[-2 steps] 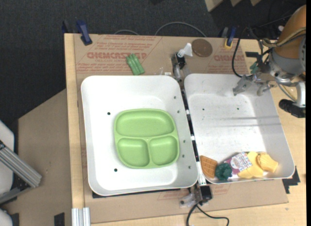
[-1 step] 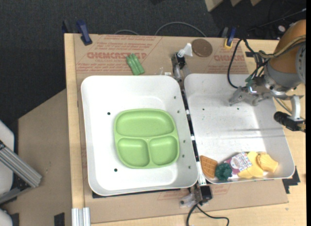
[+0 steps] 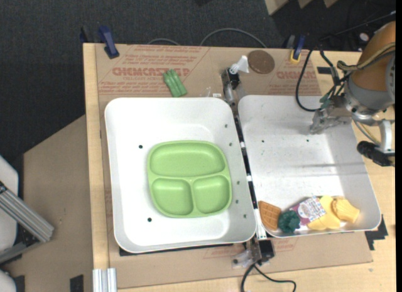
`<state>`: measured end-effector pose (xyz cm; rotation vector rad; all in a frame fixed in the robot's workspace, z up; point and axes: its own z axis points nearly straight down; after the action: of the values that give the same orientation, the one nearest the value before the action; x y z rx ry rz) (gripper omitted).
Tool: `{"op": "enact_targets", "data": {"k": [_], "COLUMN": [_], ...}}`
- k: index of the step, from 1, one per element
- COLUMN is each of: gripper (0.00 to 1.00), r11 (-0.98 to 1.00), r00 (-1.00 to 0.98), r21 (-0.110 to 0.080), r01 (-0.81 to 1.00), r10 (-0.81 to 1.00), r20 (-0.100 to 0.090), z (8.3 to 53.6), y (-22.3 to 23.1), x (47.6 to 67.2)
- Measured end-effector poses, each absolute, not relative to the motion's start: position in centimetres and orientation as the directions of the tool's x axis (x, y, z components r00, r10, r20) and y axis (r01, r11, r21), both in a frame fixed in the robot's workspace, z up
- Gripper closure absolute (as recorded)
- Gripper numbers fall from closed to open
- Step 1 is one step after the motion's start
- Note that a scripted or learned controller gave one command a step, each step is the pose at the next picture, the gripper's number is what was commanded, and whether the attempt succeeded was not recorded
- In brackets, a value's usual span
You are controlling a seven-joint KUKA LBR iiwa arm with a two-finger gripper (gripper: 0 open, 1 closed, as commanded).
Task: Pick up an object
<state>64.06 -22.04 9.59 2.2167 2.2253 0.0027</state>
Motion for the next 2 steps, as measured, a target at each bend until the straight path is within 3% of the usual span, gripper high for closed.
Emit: {"op": "enact_targets", "data": {"k": [2], "gripper": [1.00], "r11": [0.005], "r00": [-0.005], "r21": [0.008], "r01": [1.000], "r10": [1.000], "r20": [-0.003], "z": [11.7], "y": [-22.1], "x": [64.2]}}
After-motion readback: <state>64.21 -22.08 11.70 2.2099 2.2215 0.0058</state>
